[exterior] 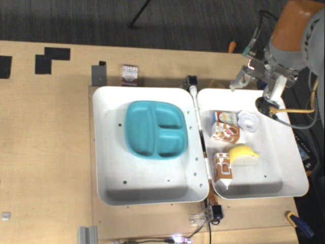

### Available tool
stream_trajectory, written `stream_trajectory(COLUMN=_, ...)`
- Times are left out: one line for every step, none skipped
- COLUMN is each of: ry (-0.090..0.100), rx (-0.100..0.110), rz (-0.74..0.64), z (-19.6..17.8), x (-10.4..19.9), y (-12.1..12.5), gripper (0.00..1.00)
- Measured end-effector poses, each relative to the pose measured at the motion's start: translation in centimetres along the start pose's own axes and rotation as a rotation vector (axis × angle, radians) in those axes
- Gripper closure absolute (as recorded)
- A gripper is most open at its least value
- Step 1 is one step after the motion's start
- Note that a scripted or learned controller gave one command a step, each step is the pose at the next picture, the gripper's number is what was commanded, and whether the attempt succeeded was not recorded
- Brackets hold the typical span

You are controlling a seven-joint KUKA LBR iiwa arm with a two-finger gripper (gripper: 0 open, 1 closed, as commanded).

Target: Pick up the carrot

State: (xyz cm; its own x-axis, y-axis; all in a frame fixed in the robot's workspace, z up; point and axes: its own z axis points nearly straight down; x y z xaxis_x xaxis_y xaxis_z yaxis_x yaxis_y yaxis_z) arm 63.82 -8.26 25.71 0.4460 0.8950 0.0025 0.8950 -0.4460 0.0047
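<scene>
My gripper (254, 93) hovers over the far edge of the right bin (284, 151), with the grey arm and its orange band (293, 14) rising behind it at the upper right. Its two fingers (238, 82) stand apart, open, with nothing between them. Below it in the right bin lie a clear plastic cup (248, 121), an orange and white snack packet (226, 131), a yellow fruit-like piece (242, 153) and a second packet (223, 168) near the front left corner.
The left bin (109, 136) holds a teal divided plate (155, 129). A small box (130, 74) stands behind the left bin. A small orange item (232, 47), too small to identify, lies beyond the bench. Cables (294, 117) run at the right.
</scene>
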Motion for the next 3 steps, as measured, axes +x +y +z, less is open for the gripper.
stream_trajectory(ry=-0.002, rx=0.007, rz=0.286, z=-0.1, x=0.1, y=-2.3, gripper=0.0)
stream_trajectory(ry=-0.007, rx=0.006, rz=0.251, z=4.5, x=-3.7, y=3.3, gripper=0.0)
stream_trajectory(ry=-0.006, rx=0.009, rz=0.582, z=11.6, x=-9.0, y=5.3, gripper=0.0)
